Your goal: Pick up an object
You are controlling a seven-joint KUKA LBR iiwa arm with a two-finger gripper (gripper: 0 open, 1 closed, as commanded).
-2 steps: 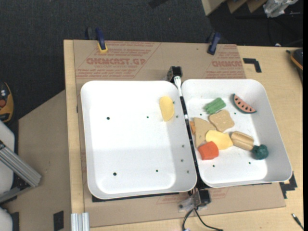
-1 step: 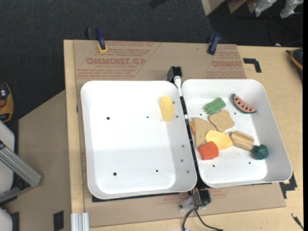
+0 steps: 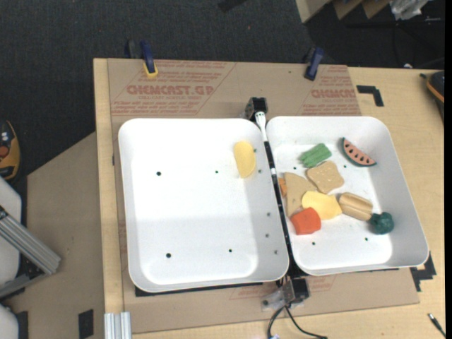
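Left bin (image 3: 141,210): a single pale yellow piece (image 3: 244,159) lies near its right wall, toward the far side.
Right bin (image 3: 395,232): toy foods crowd the middle; a green piece (image 3: 315,154) and a watermelon slice (image 3: 358,153) sit farthest back.
Cluster: a tan toast slice (image 3: 325,177) lies just beside a yellow lump (image 3: 322,204), which touches a red-orange block (image 3: 306,221) and a bread roll (image 3: 355,205).
Edge: a dark green ball (image 3: 382,222) rests just beside the roll, near the right wall.
Obstacles: pieces in the cluster press against one another.
Bench: blue clamps (image 3: 148,56) grip the brown board's far edge.
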